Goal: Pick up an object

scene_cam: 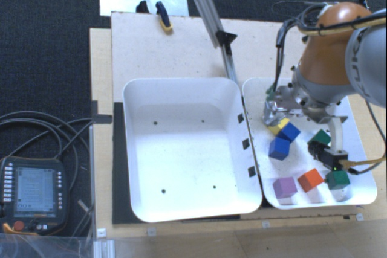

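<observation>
The arm hangs low over the right bin, its gripper down among the blocks at the bin's upper left. From where I stand the metal tip sits right against a yellow block, and a blue block is touching that one on its lower right. I cannot tell whether the jaws are apart or together; the wrist and the orange band hide most of them. Nothing is plainly gripped.

I'd judge this as the reach-and-close step, not the lift. The next move calls for the jaws to settle around 1 block alone, which looks awkward here, since the yellow and blue blocks are pressed together and the bin's wall is close by.

The yellow block is small, mostly tucked under the gripper, with just a corner showing. The blue one beside it sits turned at an angle. A second blue block lies just below them. Farther down the bin are a purple block, an orange block and 2 green blocks. The left bin sits alongside.
</observation>
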Available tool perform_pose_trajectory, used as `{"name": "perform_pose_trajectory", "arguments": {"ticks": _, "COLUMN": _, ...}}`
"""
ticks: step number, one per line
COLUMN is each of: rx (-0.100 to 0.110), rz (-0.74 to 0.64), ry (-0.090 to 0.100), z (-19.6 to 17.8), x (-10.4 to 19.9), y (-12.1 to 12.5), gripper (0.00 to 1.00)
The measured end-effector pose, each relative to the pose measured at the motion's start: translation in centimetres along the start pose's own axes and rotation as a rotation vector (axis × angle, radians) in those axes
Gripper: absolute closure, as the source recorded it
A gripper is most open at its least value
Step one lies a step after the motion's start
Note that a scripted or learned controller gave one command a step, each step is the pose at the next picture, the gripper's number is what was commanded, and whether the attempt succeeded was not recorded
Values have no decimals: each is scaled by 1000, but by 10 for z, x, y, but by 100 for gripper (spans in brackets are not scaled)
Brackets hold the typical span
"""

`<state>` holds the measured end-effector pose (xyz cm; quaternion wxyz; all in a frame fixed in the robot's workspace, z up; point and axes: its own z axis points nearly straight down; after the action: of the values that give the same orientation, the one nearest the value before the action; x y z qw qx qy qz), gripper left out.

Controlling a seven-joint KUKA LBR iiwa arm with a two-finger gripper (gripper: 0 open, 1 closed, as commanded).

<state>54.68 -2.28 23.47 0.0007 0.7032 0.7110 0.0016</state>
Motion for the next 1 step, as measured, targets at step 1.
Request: {"name": "perform_pose_trajectory", "arguments": {"ticks": 1, "rx": 0, "rz": 1, "ry": 0, "z": 2, "x": 41, "y": 19, "gripper": 100}}
